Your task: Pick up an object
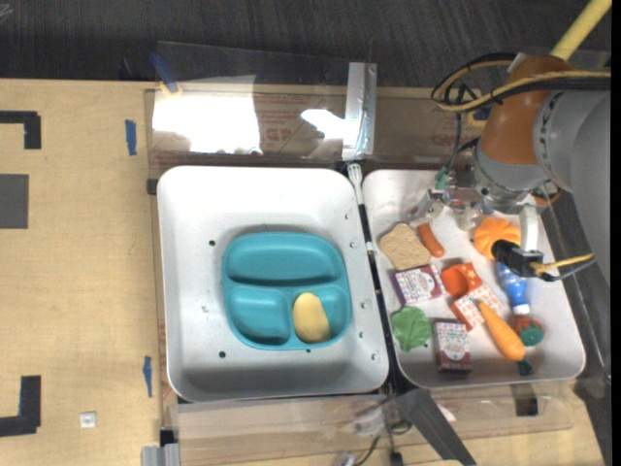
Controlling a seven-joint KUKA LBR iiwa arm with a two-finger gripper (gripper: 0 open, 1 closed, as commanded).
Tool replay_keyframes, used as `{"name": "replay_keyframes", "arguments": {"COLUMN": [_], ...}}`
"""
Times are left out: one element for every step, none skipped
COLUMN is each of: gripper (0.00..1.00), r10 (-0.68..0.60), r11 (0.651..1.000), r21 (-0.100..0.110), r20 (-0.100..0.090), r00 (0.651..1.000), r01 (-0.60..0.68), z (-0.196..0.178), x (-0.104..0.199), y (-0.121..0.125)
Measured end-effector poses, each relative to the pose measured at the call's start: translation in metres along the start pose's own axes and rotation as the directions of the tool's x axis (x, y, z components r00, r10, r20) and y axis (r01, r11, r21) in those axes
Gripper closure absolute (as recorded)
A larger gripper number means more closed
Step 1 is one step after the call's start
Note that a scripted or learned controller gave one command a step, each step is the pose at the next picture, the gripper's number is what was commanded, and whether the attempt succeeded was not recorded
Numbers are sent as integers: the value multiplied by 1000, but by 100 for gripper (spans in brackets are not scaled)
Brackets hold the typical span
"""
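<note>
The right bin (568, 357) holds a jumble of toy foods. A tan bread slice (405, 246) lies at its upper left, with a small red sausage (431, 238) beside it. Below them sit a purple-and-white packet (417, 284), a green leafy piece (410, 328) and a small carton (452, 346). A carrot (503, 333), a blue bottle (514, 289) and an orange-red piece (460, 278) lie further right. My gripper (448, 198) hangs low over the bin's top edge, just above the sausage and bread.
In the left bin (184, 260) there is a teal divided tray (281, 270) with a yellow potato-like toy (310, 316) in its lower right compartment. A metal divider (359, 115) stands behind the bins. The arm's orange band (509, 129) and cables crowd the upper right.
</note>
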State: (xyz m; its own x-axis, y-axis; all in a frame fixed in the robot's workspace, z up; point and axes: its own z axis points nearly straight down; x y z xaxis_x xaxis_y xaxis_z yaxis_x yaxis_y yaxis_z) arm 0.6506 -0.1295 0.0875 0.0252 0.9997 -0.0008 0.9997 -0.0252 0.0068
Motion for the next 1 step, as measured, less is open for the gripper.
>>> {"name": "replay_keyframes", "arguments": {"gripper": [100], "r10": [0], "r11": [1000], "r21": [-5], "r20": [2], "r00": [1000], "r01": [0], "z": [-12], "x": [0], "y": [1]}}
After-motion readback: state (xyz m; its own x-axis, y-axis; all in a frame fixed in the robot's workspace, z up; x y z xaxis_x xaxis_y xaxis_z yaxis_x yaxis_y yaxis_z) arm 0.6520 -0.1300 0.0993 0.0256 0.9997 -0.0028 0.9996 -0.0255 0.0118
